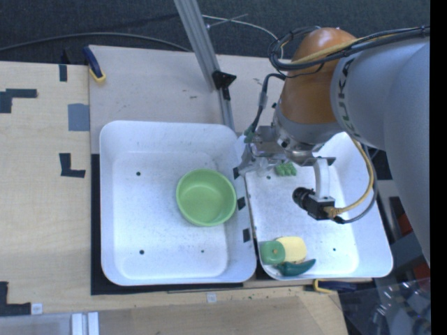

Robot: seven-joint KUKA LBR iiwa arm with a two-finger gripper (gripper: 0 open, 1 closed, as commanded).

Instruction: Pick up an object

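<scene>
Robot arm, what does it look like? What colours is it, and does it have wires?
The arm is big, round and smooth grey, with a shiny orange band above the wrist. Black cables loop over the orange part. Lower down, a yellowish hose curves to a small black part. The gripper is grey metal.

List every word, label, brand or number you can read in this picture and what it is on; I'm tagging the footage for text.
"KU": part of vertical lettering on the grey arm beside the orange band; the rest is cut off or too blurred to read.
No readable text on the green bowl, the left bin, the right bin or the bench.
</scene>
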